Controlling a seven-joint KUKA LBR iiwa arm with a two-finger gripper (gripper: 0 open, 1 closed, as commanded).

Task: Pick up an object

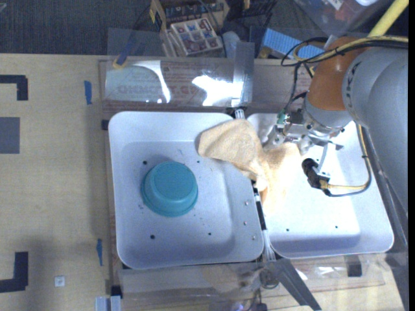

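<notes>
The tabletop (52, 173) carries two shallow white bins side by side, and the grey arm (382, 89) with its orange band reaches in from the right over the right bin (337, 225). The left bin (194, 238) holds a teal bowl (170, 188) sitting upside down near its middle, well apart from everything else. A tan cloth (233, 144) lies draped across the divider between the bins, most of it in the upper right corner of the left bin and a crumpled tail spilling over into the right bin. The claw (288, 135) sits low in the right bin's upper left part, just beside or touching that tail; whether it is spread or closed I cannot tell, since the wrist body and cloth folds hide the tips. The cloth looks like the object in hand here, being nearest the claw. To do this step well, the claw should come down onto a raised fold rather than a flat patch, so there is bunched fabric to pinch, and it should press close to the bin floor before closing. Lifting should be straight up and slow, because the cloth hangs over the divider and may drag or snag on the rim; a thin pinch is likely to slip free.
</notes>
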